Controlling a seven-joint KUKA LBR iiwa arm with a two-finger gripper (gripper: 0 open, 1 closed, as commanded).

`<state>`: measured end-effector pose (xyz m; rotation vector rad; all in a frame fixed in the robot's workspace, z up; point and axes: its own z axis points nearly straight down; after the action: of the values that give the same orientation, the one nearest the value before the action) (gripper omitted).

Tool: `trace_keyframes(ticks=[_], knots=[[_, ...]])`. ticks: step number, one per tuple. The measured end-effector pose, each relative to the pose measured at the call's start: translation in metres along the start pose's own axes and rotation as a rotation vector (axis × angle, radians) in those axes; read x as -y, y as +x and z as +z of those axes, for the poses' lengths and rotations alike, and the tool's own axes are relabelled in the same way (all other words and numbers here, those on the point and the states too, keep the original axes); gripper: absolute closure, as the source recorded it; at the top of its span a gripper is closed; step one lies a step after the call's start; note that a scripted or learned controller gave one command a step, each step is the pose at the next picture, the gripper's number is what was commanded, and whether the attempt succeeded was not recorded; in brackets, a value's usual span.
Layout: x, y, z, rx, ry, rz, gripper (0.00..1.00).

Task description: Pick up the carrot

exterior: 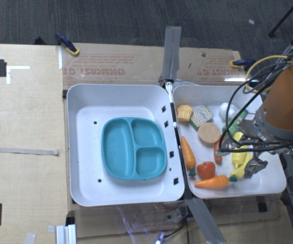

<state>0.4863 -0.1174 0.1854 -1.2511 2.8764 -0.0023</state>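
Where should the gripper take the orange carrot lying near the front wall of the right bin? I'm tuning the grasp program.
Judging by its pose, grip the orange carrot across its thick middle, coming straight down from above. It lies flat, pointing left-right, so the gripper should close front-to-back. The red tomato sits close behind, leaving little room there.

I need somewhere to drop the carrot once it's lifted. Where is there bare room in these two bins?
The left bin has a bare white floor all around the blue divided plate, widest along its left wall. The plate's three compartments hold nothing. The right bin is crowded: carrots, a tomato, bananas and other toy food, with the arm overhead.
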Motion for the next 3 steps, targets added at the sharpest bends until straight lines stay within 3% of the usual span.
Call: trace_keyframes(ticks=[1, 2, 3], knots=[[-0.009, -0.012, 0.01, -0.001, -0.001, -0.124, 0.0], [-0.005, 0.007, 0.072, -0.002, -0.004, -0.316, 0.0], [0.013, -0.033, 0.093, 0.0, -0.002, -0.128, 0.0]])
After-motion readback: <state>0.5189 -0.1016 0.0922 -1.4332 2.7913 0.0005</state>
